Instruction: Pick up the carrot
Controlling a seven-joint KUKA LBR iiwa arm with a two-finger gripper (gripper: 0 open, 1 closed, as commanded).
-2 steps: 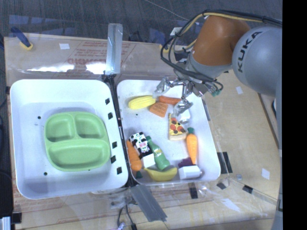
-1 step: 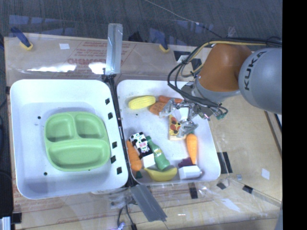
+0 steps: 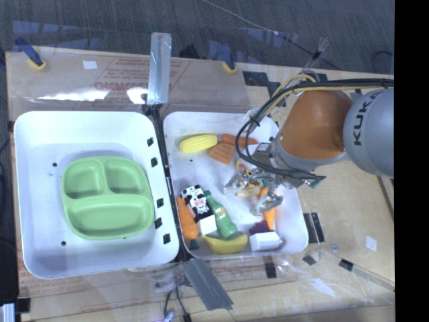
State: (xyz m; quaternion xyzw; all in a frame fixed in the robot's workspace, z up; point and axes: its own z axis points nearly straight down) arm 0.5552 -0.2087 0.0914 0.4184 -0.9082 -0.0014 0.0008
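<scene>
The arm's gripper (image 3: 268,192) hangs low in the right bin (image 3: 295,228), its fingers too cluttered to read, well right of the carrot (image 3: 187,219) along the bin's left wall, so it looks like the approach step, calling for a leftward shift.

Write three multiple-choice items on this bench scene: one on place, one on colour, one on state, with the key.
1. The carrot lies
A. on the green plate
B. along the right bin's left wall
C. outside both bins

2. The divided plate in the left bin is
A. green
B. red
C. blue

3. The carrot is
A. lifted above the bin
B. standing upright
C. lying on the bin floor

Key: 1 B, it hugs the wall by the divider. 2 A, plainly light green. 3 C, it lies flat, apart from the gripper.
</scene>
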